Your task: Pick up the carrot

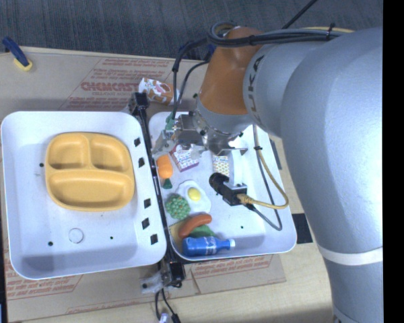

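The carrot (164,167) is a short orange piece with a green tip, lying by the left wall of the right bin (281,237). My gripper (180,138) hangs just above and to the right of it, under the orange wrist band, low over the back of that bin. A small pink and white packet (186,158) lies right below the gripper, next to the carrot. The carrot rests on the bin floor, apart from the gripper.
In the right bin, in front of the carrot, lie a fried egg (194,195), green peas (177,208), a sausage (194,223) and a blue bottle (205,246). A yellow divided plate (89,170) sits in the left bin (20,247). The arm covers the right bin's back right.
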